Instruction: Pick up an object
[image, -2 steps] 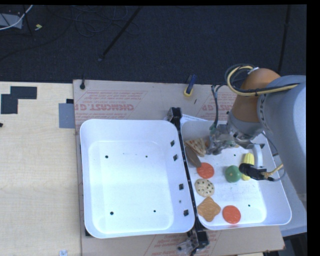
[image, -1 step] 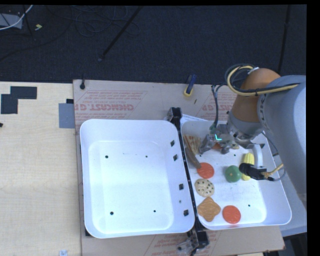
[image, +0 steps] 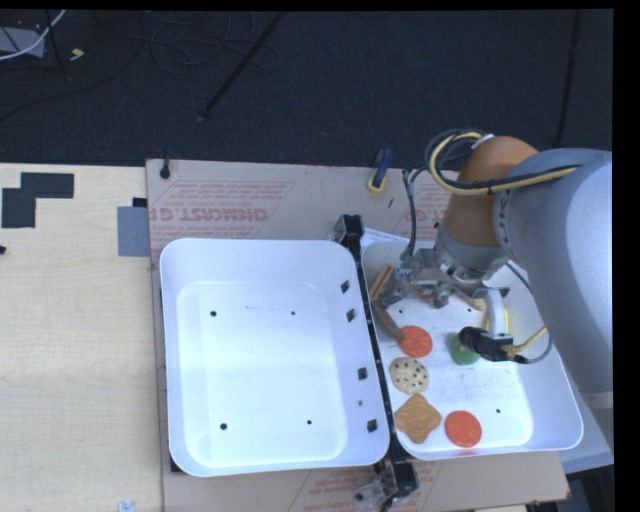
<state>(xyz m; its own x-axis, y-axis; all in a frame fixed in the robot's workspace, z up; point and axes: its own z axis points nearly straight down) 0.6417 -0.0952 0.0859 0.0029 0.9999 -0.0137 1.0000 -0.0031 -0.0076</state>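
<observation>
Two white bins sit on a cardboard sheet (image: 260, 205) atop a pale wooden bench (image: 70, 330), dark floor (image: 250, 80) beyond. The gripper (image: 425, 285) hangs low in the right bin (image: 545, 420), above a red disc (image: 416, 342), cookie (image: 408, 375) and cracker (image: 417, 417).

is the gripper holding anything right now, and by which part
Cannot be told. The gripper is low at the back of the right bin, its tips hidden among clutter.
</observation>
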